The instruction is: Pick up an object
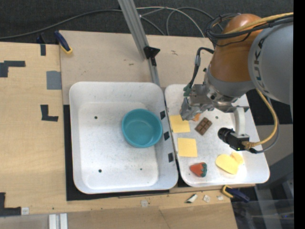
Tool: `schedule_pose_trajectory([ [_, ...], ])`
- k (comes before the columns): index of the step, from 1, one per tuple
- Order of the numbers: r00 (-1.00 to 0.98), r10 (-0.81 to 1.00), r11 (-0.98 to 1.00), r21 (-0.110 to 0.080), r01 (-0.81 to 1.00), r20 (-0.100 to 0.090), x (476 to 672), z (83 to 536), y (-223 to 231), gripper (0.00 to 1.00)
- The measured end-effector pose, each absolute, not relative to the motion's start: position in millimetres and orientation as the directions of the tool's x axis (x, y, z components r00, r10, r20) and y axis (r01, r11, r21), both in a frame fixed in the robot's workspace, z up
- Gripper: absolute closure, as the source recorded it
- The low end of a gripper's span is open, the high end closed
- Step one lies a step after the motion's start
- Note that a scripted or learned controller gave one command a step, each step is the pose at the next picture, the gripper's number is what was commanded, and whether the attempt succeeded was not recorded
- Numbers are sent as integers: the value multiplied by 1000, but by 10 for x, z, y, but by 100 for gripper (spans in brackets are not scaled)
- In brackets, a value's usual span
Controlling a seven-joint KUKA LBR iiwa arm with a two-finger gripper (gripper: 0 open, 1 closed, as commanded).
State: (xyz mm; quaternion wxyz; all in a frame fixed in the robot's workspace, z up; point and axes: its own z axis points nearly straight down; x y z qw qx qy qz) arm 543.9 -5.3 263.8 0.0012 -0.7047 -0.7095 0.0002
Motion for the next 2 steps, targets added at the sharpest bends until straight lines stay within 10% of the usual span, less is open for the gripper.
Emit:
schedule_pose_trajectory([
  [2, -6, 1000, 6, -6, 1000, 0, 5524, 2226, 972, 100],
])
